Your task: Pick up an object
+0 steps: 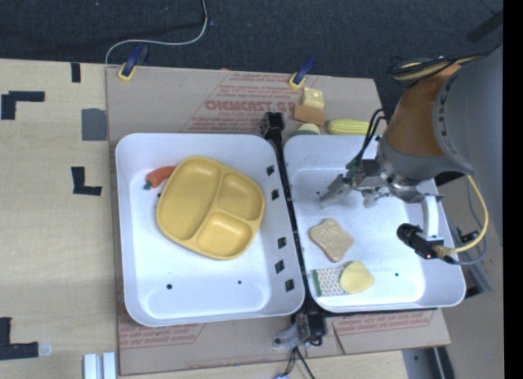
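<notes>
Toast slice (330, 239) lies ungrasped at the right bin's (441, 292) six o'clock; the pincer (353, 188) hovers apart, empty.

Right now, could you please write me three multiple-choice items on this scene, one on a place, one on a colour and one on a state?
1. Where does the divided tray lie?
A. left bin
B. right bin
C. on the cardboard

2. What colour is that tray?
A. blue
B. yellow
C. black

3. How does the gripper stand?
A. clamped on the tray
B. over the right bin, nothing between its fingers
C. over the left bin

Key: 1 A, white floor of the left bin surrounds it; 2 B, plainly yellow; 3 B, its fingers end above bare white floor, apart from the bread slice.
</notes>
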Available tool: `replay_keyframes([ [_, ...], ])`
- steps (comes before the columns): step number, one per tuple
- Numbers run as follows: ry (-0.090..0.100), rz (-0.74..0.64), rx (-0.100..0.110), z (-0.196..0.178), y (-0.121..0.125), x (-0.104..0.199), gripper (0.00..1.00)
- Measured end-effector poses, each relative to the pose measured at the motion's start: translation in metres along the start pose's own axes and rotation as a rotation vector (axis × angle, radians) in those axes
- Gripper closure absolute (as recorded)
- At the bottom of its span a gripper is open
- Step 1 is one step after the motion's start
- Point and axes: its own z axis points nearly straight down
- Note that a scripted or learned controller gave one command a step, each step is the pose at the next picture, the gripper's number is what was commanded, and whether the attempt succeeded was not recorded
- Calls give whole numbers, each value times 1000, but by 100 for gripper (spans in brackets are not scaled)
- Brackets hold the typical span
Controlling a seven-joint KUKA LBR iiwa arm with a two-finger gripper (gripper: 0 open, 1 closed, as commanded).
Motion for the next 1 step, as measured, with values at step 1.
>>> replay_keyframes([
  [1,1,3,9,56,-27,18,0],
])
